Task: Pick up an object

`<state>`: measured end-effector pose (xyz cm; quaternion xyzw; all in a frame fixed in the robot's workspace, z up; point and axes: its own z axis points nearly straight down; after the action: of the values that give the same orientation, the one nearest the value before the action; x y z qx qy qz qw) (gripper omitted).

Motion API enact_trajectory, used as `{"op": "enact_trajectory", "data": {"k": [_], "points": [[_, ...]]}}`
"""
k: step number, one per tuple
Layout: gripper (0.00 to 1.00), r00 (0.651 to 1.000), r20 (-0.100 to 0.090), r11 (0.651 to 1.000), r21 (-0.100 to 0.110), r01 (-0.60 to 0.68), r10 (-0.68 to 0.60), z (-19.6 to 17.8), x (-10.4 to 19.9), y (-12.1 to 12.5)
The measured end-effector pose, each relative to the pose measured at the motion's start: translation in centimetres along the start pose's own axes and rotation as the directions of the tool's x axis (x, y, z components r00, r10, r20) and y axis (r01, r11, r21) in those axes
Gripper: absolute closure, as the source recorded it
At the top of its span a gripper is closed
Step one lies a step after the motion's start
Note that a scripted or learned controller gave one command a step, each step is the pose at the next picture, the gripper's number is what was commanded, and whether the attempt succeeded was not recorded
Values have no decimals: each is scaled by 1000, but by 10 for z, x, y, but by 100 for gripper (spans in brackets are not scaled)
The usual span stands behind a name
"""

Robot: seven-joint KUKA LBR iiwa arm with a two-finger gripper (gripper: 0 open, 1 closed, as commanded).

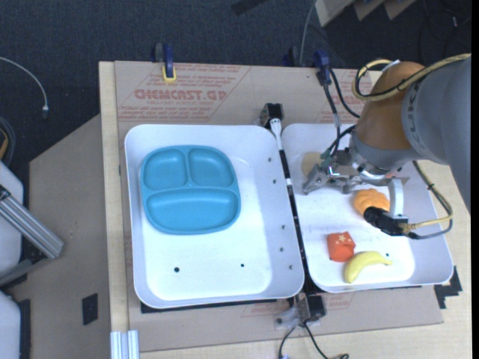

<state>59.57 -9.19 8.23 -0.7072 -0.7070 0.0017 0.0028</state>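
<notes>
My gripper (323, 181) hangs low over the far left part of the right bin (426, 271), its grey fingers spread open with nothing between them. An orange fruit (372, 199) lies just to its right, partly under the wrist and a black cable end. Nearer the front of the same bin sit a red strawberry-like piece (340, 246) and a yellow banana (364, 265), side by side and apart from the gripper.
The left bin (254, 275) holds a blue divided plate (191, 188) in its far left part. A black divider rail (288, 189) runs between the bins. The arm's orange band (385, 118) and grey body cover the right bin's far right corner.
</notes>
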Motion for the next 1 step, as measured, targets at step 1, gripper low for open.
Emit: {"op": "enact_trajectory", "data": {"k": [1], "points": [[100,1000,1,1000,-6,-1,1,-13,0,1]]}}
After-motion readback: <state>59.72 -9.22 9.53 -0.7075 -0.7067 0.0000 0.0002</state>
